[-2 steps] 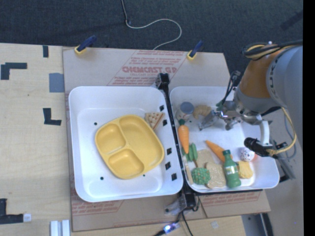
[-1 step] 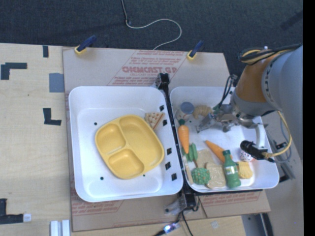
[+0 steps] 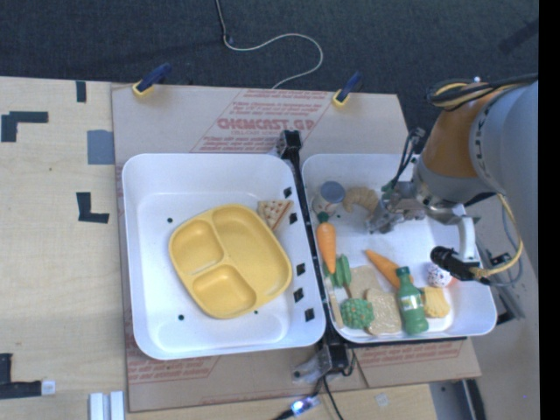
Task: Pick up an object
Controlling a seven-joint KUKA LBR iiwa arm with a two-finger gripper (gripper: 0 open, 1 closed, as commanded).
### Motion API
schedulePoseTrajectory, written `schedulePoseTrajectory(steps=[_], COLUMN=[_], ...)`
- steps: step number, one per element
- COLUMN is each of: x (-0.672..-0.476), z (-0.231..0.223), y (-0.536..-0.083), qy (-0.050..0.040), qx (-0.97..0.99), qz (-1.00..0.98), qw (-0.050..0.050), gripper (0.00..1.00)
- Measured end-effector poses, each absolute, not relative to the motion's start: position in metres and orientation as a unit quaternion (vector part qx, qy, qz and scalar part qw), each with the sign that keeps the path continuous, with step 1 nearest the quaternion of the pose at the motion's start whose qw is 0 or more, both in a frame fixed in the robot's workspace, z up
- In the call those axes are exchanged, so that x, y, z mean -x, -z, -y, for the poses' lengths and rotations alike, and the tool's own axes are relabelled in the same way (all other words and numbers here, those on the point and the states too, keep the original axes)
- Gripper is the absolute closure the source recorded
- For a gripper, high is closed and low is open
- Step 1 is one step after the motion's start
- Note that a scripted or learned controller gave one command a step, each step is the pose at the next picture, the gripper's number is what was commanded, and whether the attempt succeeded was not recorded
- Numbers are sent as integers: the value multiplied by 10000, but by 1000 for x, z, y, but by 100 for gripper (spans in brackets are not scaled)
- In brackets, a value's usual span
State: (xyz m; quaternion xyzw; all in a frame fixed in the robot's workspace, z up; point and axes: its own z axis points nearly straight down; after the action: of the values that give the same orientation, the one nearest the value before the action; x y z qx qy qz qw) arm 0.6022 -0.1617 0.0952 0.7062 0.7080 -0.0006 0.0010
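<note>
- We see the arm (image 3: 477,143) reaching from the right over the right bin (image 3: 477,322), whose toy food is crowded, so we should aim for a piece with free space around it.
- The pincer (image 3: 391,208) hangs low at the bin's upper middle; we cannot tell its state.
- Nearest are the beige croissant (image 3: 360,199), just beside it on the left, and the small orange carrot (image 3: 382,267) below.

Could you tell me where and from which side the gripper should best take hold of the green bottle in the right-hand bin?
Probably the green bottle is best gripped across its body, coming straight down from above. It lies flat, neck pointing to the bin's far side, with toy food close on both sides, so the fingers should close across its narrow width.
</note>
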Motion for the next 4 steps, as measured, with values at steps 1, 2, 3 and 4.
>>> schedulePoseTrajectory(steps=[1, 2, 3, 4], x=[-602, -602, -602, -612], z=[158, 162, 161, 105], y=[-158, -221, -224, -233], qy=[-13, -12, 1, -6], qx=[-7065, -7067, -7067, -7046], qz=[-7077, -7075, -7075, -7096], qw=[21, 25, 1, -5], gripper=[100, 100, 100, 100])
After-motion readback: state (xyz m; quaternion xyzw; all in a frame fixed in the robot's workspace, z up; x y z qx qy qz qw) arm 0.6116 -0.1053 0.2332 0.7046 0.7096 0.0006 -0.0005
